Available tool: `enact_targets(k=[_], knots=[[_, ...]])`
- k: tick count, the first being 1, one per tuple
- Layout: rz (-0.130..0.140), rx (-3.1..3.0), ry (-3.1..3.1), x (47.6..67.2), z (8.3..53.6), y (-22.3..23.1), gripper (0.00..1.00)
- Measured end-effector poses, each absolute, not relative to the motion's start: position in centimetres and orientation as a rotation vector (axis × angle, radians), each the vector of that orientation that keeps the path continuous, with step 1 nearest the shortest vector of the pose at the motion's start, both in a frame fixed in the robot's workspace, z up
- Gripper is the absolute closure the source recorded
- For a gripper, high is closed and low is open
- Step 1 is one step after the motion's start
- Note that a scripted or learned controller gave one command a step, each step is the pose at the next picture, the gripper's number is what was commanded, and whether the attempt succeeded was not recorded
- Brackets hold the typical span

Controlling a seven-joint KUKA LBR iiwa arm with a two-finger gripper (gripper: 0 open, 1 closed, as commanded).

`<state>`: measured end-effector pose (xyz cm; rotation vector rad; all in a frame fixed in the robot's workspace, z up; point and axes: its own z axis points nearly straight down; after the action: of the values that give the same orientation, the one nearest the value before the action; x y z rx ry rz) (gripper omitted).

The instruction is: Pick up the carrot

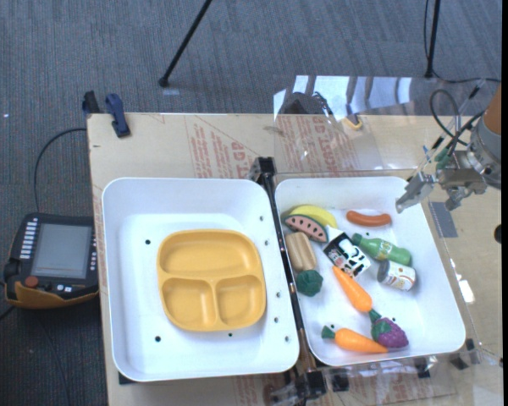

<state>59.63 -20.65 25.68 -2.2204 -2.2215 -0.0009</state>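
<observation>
The scene is evenly and brightly lit from above. Strong glare is seen on the clear sheet [356,134] behind the bins. Soft, faint shadows are cast inside the left bin [127,227]. Slight softness is noticed throughout.

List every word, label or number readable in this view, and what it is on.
Bench board: red printed lettering, upside down, too blurred to read.
Black-and-white carton: pattern, no legible words.
Can: label too small to read.
Green bottle: label unreadable.
Pendant: screen and keys unreadable.
</observation>
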Motion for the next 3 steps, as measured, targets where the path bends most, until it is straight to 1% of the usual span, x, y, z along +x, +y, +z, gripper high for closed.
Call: enact_targets(k=[1,2,3], knots=[[-0.022,-2.552,-1.849,53.4,11.2,-19.0,0.00],[0.007,-2.597,-1.750,48.1,8.5,-15.7,0.00],[0.007,-2.602,-1.736,48.1,9.4,-15.9,1.00]])
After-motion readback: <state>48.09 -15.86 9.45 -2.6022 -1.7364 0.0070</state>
